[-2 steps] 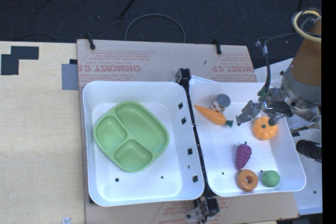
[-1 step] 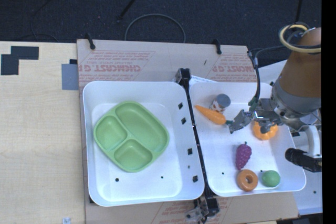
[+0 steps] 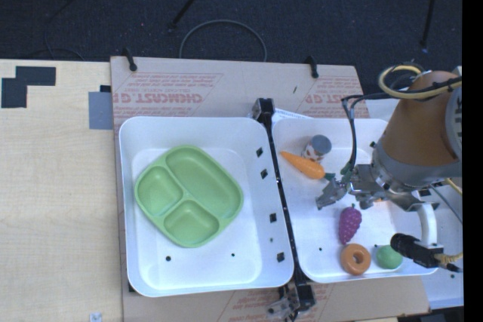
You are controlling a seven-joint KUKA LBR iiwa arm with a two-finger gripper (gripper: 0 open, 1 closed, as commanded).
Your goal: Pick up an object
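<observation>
Fingers (image 3: 332, 196) are hanging open above the purple grape bunch (image 3: 349, 223); it is looking light, knobbly, best pinched across its middle.

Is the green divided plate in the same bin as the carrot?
No: the green divided plate lies in the left bin, while the carrot lies in the right bin.

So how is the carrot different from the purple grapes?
The carrot is orange, long and pointed; the grapes are purple, bumpy and plump. The carrot lies slanted toward the top of the right bin, beside a small grey thing; the grapes sit lower, just above the orange donut. Both look like toy food lying loose in that bin.
</observation>
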